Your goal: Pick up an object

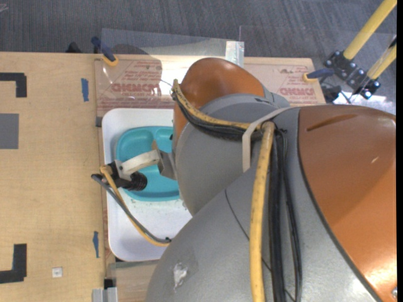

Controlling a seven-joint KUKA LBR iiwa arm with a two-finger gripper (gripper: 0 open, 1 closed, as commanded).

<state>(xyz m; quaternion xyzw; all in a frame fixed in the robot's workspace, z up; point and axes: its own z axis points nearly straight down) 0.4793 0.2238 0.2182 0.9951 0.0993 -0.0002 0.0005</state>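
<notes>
Left side of the scene: a pale wooden board (50,187) covers the bench. It bears black corner marks (15,84) far and near along its left edge, and short strips of blue tape (84,89) near its right edge. Just right of the board sits a white bin (123,234), shallow and rounded at the corners. Its near-left floor is in plain view and its right part is hidden beneath the arm. At the far side of the bin a clear plastic sheet (135,80) with red lettering lies over the bench, with glare across it. The task's thing, a turquoise dish (133,145), is shallow with a raised rim. It lies flat in the far half of the white bin, close to the bin's left wall; its right portion passes under the robot and cannot be inspected. The gripper (165,164) is low over that right portion of the dish, at or just above it — contact cannot be confirmed. Its working end is covered by the wrist, so whether it is spread, pressed together or pinching anything cannot be told. The arm (252,187), grey, with its orange band (217,83) toward the far side, occupies the centre and right of the scene, and an orange cover (352,187) sits at the near right. Far right, beyond the bench, a yellow pole (378,17) slants over grey carpet (189,11), with a black clamp (349,71) at its lower end.
</notes>
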